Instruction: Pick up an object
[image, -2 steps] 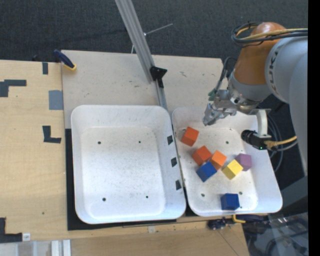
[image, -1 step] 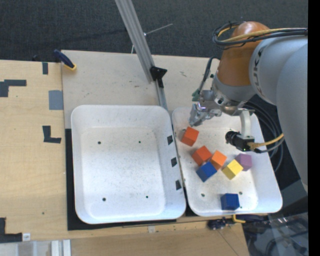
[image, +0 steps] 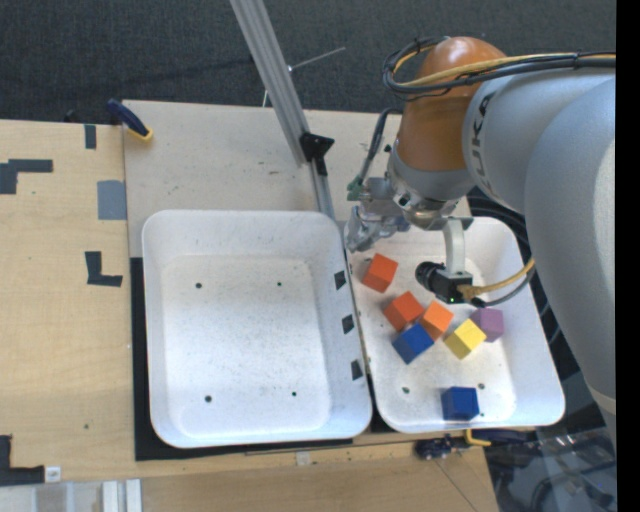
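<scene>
Several small blocks lie in the right bin (image: 528, 392): a red-orange cube (image: 379, 272) at the upper left, a cluster of an orange cube (image: 404, 309), a lighter orange cube (image: 437, 318), a blue cube (image: 412, 342), a yellow cube (image: 463, 338) and a purple cube (image: 489, 322), and another blue cube (image: 460, 402) near the front rim. My gripper (image: 365, 228) hangs over the bin's far left corner, just above and beyond the red-orange cube, with nothing visibly in it.
The left bin (image: 240, 330) adjoins the right one along a shared rim. A slanted metal rail (image: 285, 95) runs down to the bins' far edge. A black cable fitting (image: 440, 280) hangs beside the cubes. A blue-and-yellow clamp (image: 130, 118) lies at the far left.
</scene>
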